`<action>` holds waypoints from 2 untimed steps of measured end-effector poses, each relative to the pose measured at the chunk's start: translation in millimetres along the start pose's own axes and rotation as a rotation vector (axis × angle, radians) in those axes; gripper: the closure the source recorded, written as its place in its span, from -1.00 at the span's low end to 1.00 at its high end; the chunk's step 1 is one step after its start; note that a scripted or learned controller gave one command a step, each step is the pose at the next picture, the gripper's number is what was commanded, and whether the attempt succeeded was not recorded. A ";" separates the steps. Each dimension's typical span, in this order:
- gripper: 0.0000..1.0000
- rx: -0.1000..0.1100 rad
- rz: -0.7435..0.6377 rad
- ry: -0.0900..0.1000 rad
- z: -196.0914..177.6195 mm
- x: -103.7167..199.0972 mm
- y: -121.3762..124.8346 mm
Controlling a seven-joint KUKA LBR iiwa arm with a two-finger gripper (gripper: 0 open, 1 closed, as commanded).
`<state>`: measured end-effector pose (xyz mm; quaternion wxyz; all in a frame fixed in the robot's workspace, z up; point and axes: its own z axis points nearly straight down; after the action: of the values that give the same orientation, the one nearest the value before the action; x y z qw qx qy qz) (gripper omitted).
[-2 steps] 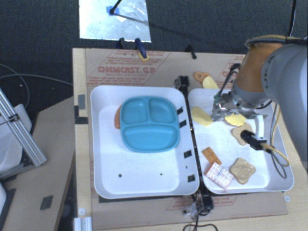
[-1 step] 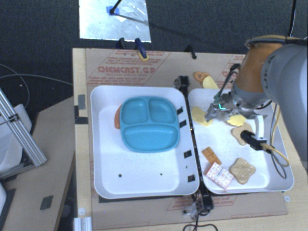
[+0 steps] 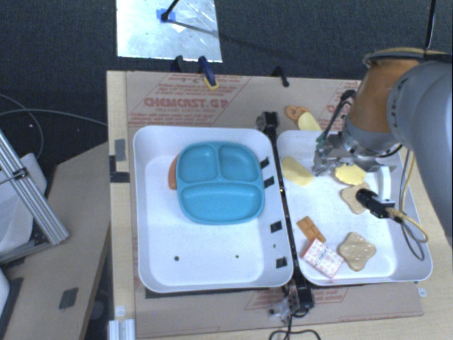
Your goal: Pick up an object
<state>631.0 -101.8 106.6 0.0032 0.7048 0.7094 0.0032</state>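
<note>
My gripper [image 3: 323, 166] hangs low over the back part of the right bin [image 3: 403, 261]. It sits between a pale yellow piece [image 3: 297, 171] on its left and a second yellow piece [image 3: 350, 175] on its right, close to both. I see nothing lifted off the bin floor. A tan biscuit [image 3: 350, 198] lies just in front of the arm, partly covered by it. Nearer the front are a small orange cracker [image 3: 310, 228], a pink-and-white checked packet [image 3: 323, 259] and a toast slice [image 3: 356, 251].
The left bin [image 3: 163, 261] holds a blue divided plate [image 3: 219, 183] with an orange item [image 3: 172, 173] poking out from under its left edge. Behind the right bin, a yellow and orange item [image 3: 303, 118] lies on the cardboard. The arm covers the right bin's back right corner.
</note>
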 end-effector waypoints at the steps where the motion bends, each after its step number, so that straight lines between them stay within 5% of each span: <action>1: 1.00 0.006 -0.004 0.003 -82.3 97.7 -38.7; 2: 1.00 0.007 -0.013 0.007 -93.9 253.5 -53.7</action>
<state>574.8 151.4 200.0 -0.0017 0.7003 0.7138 0.0031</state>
